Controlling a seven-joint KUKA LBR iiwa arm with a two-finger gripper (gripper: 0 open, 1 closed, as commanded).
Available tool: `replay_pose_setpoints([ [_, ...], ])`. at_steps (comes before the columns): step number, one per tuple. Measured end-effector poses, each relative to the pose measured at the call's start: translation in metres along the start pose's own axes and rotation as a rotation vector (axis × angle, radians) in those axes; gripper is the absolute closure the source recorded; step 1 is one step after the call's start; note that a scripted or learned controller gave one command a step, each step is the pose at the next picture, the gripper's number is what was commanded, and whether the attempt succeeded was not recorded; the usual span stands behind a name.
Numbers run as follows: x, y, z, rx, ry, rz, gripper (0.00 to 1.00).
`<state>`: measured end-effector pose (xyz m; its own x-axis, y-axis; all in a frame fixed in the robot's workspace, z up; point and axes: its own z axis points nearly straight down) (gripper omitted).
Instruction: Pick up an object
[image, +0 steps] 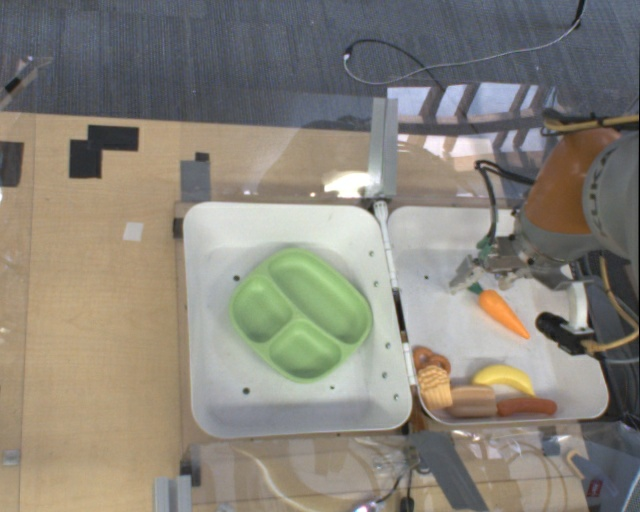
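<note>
My gripper (487, 277) hangs over the middle of the right bin (440, 235), its grey fingers (462, 277) spread open. Nothing sits between them. An orange toy carrot (504, 313) lies on the bin floor just below and to the right of the fingertips, with its green top closest to them. Along the bin's front edge lie a yellow banana (505, 378), a reddish sausage (527, 407), a tan block (471, 402) and a brown waffle-like piece (432, 376).
The left bin (280, 218) holds a green divided plate (300, 313) at its centre. A metal post (381, 150) rises behind the wall shared by the two bins. The arm's grey and orange body (580, 195) covers the right bin's far right corner.
</note>
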<state>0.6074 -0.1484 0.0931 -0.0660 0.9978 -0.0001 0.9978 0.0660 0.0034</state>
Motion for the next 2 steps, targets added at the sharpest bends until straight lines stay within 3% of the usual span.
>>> replay_pose_setpoints([
  [1,0.001,0.002,-0.008,-0.002,0.001,-0.001,1.00],
  [2,0.041,0.062,-0.106,-0.001,-0.001,-0.106,1.00],
])
